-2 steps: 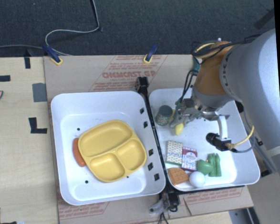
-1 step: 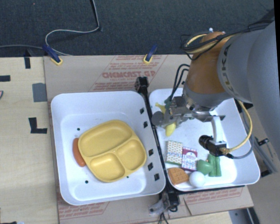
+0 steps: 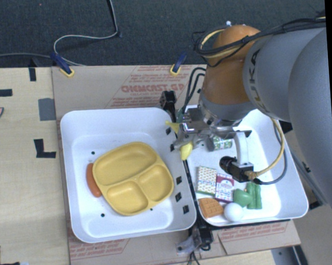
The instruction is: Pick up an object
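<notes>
A yellow divided tray (image 3: pixel 133 177) is lying in the left bin (image 3: pixel 77 163), covering most of an orange sausage-shaped toy (image 3: pixel 92 180) at its left edge. Moving right, the gripper (image 3: pixel 184 140) is hanging over the wall between the bins, with a small yellow piece (image 3: pixel 186 150) showing just below it; whether that piece is pinched or merely underneath, I cannot tell. In the right bin (image 3: pixel 289 197) a patterned packet (image 3: pixel 207 180), a cracker (image 3: pixel 211 208), a white ball (image 3: pixel 234 211) and a green block (image 3: pixel 249 197) are crowding together near the front. For a clean pick, the arm should be centring on one separate item, descending straight and closing only once the item is between its tips.
</notes>
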### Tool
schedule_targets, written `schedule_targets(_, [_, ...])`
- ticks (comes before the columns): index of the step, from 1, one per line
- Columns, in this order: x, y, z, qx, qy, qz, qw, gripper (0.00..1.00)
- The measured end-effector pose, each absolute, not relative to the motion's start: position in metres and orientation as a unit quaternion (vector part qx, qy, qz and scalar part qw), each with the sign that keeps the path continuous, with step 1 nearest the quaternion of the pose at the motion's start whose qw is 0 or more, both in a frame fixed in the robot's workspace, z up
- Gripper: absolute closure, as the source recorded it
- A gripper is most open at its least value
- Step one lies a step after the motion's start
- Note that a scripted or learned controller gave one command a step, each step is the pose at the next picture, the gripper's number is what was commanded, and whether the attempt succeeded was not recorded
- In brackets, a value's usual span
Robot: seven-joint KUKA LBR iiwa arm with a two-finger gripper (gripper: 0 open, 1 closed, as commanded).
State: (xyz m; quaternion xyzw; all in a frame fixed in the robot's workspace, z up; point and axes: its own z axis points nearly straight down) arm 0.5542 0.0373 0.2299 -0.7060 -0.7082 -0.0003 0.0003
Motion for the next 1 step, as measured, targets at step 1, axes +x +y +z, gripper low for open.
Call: schedule_targets(1, [0.5171, 0.0010, 0.2528, -0.707, -0.707, 0.0008, 0.000, 1.00])
